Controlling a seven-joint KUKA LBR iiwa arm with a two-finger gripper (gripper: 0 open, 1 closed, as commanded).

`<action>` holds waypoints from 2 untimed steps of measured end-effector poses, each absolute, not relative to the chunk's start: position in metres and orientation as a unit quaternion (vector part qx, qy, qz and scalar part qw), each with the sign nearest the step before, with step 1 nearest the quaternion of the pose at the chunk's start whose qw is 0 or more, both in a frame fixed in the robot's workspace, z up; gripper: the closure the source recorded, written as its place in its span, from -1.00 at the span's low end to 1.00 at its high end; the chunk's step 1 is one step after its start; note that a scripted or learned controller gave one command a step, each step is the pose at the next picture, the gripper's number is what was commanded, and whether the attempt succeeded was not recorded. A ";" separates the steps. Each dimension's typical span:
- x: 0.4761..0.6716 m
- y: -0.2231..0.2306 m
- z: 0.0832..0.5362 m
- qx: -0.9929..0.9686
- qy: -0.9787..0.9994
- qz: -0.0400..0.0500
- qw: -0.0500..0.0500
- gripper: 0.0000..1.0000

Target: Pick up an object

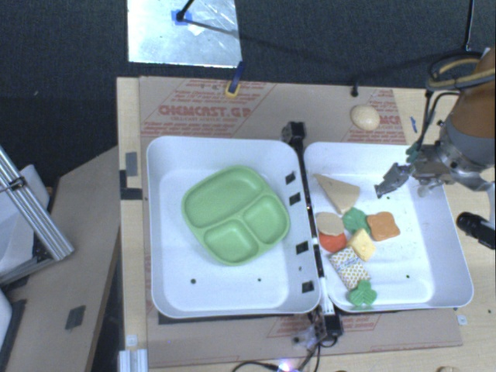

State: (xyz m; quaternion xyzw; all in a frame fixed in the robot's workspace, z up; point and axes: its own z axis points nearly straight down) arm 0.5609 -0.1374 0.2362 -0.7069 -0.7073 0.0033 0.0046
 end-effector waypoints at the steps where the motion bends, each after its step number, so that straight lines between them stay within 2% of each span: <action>1: 0.563 -0.137 0.243 -0.706 -0.708 0.000 0.000 -1.00; 2: 0.561 -0.146 0.196 -0.707 -0.707 0.000 0.000 -1.00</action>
